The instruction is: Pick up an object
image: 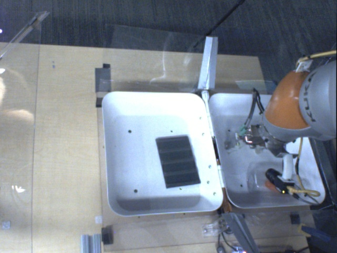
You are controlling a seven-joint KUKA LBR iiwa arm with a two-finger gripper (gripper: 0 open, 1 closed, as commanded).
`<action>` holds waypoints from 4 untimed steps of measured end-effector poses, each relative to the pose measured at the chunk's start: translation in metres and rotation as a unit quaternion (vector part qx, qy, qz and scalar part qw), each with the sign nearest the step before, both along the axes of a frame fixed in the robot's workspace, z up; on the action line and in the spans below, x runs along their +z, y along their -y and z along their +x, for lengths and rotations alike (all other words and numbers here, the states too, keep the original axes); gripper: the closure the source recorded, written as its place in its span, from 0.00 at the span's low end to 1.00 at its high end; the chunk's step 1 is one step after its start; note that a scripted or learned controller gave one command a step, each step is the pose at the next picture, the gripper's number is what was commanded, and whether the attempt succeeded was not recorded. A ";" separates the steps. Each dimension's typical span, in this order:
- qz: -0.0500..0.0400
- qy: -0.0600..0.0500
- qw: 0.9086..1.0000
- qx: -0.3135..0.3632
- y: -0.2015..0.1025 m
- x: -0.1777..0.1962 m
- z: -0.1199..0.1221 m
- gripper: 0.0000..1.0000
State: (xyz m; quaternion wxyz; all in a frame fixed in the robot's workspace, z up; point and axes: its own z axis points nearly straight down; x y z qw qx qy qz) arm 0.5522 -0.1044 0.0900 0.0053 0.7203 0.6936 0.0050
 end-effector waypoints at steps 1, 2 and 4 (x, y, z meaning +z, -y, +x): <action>0.000 -0.002 1.000 0.002 0.000 -0.002 0.089 0.00; -0.001 -0.004 0.999 0.033 0.091 0.048 0.053 0.00; -0.005 0.001 0.973 0.230 0.082 0.001 -0.059 0.00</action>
